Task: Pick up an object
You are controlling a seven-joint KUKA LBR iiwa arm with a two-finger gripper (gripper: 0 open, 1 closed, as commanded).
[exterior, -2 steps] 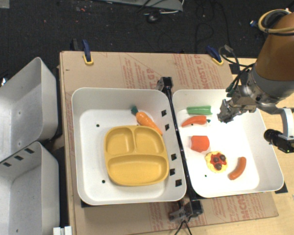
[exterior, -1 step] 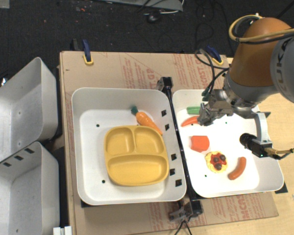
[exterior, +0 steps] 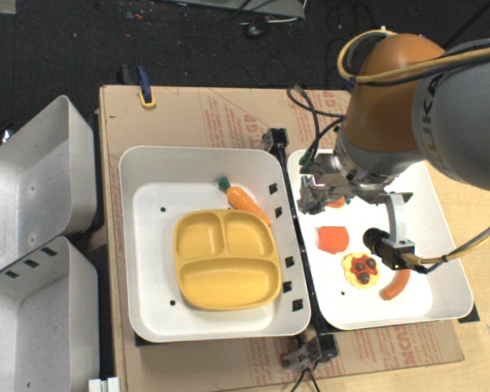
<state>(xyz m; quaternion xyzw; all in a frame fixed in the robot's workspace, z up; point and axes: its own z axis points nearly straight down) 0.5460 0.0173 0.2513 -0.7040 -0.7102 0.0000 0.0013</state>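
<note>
My gripper (exterior: 314, 193) hangs low over the back left part of the right bin (exterior: 449, 300), near the wall between the two bins. A small red piece (exterior: 336, 204) peeks out just to its right, partly hidden by the wrist. In front of it lie a red-orange block (exterior: 333, 238), a yellow toy pizza slice with dark toppings (exterior: 361, 269) and an orange-red sausage (exterior: 394, 284). A toy carrot with a green top (exterior: 242, 198) lies in the left bin (exterior: 147, 219), touching the back edge of a yellow divided plate (exterior: 227, 260).
The grey arm with its orange band (exterior: 392, 80) covers the back of the right bin. A white bracket and a black part with a cable (exterior: 389, 242) hang beside the pizza slice. Two spare white bins (exterior: 33, 219) stand off the bench's left side.
</note>
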